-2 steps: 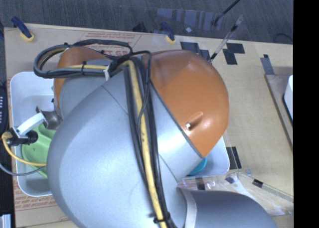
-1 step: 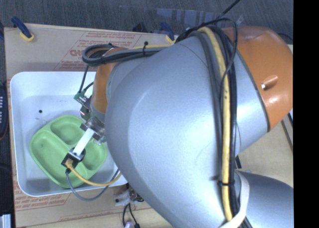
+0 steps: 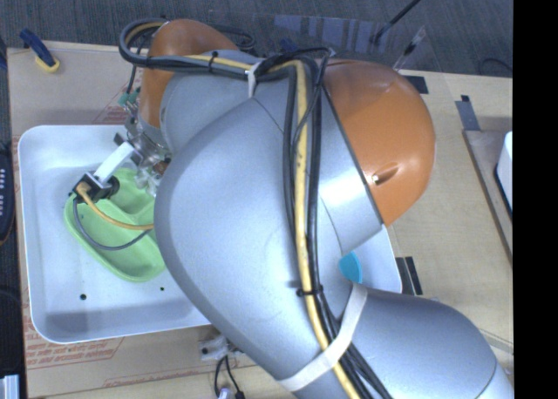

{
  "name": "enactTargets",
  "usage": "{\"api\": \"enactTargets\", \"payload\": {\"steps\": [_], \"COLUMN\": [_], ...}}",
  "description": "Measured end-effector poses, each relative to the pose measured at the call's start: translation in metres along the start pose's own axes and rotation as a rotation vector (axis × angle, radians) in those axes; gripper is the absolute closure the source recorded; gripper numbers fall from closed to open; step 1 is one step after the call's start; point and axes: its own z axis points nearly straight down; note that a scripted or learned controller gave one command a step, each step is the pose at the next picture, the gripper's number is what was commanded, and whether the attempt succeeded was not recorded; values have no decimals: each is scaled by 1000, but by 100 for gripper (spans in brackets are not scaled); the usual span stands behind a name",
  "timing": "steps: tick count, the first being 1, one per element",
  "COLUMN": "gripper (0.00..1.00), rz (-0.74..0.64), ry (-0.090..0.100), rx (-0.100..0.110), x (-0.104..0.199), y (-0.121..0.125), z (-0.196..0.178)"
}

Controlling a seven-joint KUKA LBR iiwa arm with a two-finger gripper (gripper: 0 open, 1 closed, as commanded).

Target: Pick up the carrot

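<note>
My gripper (image 3: 145,165) hangs low over the left white bin (image 3: 44,240), at its far right part, just above the upper edge of a light green dish (image 3: 131,245). The green dish lies in the middle of that bin, tilted, with a dark rim along its left side. The big grey and orange arm (image 3: 288,197) crosses the view and hides the right part of the left bin and most of the right bin.
A small blue thing (image 3: 350,267) peeks out beside the arm in the right bin. A blue and yellow clamp (image 3: 39,50) lies on the bench at the far left, beyond the bins.
</note>
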Motion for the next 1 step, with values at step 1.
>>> {"api": "enactTargets", "payload": {"steps": [1], "gripper": [0], "rz": [-3], "ry": [7], "rx": [-2], "x": [3], "y": [-1], "z": [-3]}}
